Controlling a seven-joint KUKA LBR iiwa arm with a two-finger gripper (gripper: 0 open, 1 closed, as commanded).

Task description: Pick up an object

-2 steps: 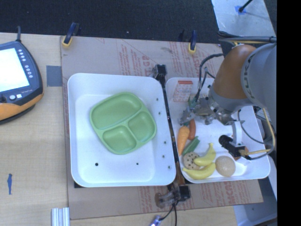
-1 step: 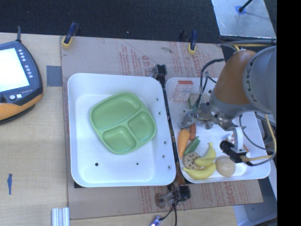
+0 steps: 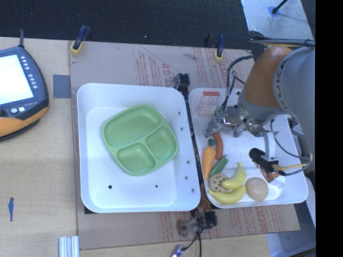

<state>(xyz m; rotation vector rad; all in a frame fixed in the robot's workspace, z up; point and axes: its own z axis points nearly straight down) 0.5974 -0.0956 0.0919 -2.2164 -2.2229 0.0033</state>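
Observation:
The right bin [image 3: 293, 199] holds toy food along its left and front sides. There is a red sausage [image 3: 217, 143], an orange carrot [image 3: 208, 160], a dark green piece [image 3: 218, 166], a brown cookie [image 3: 217, 182], two yellow bananas [image 3: 230, 189] and a beige round piece [image 3: 256, 189]. My gripper [image 3: 224, 125] hangs low over the back left of this bin, just above the sausage's far end. Nothing shows held in it. The arm's grey and orange body hides the bin's back right part.
The left bin [image 3: 95, 193] holds a green divided plate [image 3: 140, 139] lying flat near its middle. A control tablet [image 3: 16, 92] lies on the bench at far left. Clamps [image 3: 79, 38] grip the cardboard's back edge.

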